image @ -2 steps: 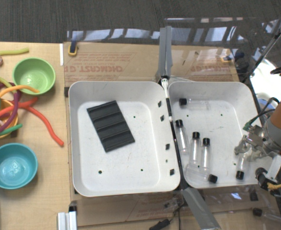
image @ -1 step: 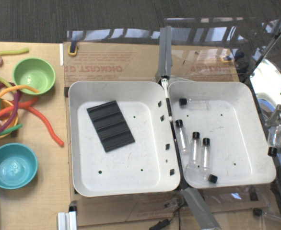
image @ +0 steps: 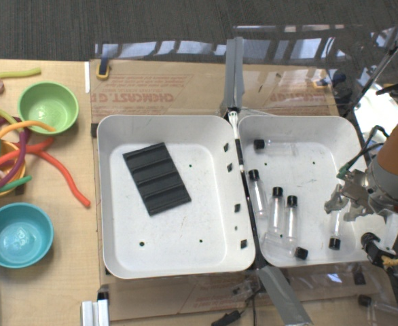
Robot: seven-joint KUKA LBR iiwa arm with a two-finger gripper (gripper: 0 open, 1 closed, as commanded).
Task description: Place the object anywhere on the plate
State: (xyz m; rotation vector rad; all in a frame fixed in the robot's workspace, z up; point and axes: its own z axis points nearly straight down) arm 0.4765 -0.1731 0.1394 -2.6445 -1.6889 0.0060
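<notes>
Over the right bin's (image: 348, 131) right edge hangs the pincer (image: 345, 202), its opening impossible to judge. Clear vials (image: 276, 209) lie in that bin; a black ridged plate (image: 157, 178) lies in the left bin (image: 111, 202).

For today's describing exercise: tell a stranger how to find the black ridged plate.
Look at the left white bin of the two side by side. The black ridged plate lies tilted in its upper left part. It is flat, dark and rectangular, unlike the clear black-capped vials in the right bin.
</notes>
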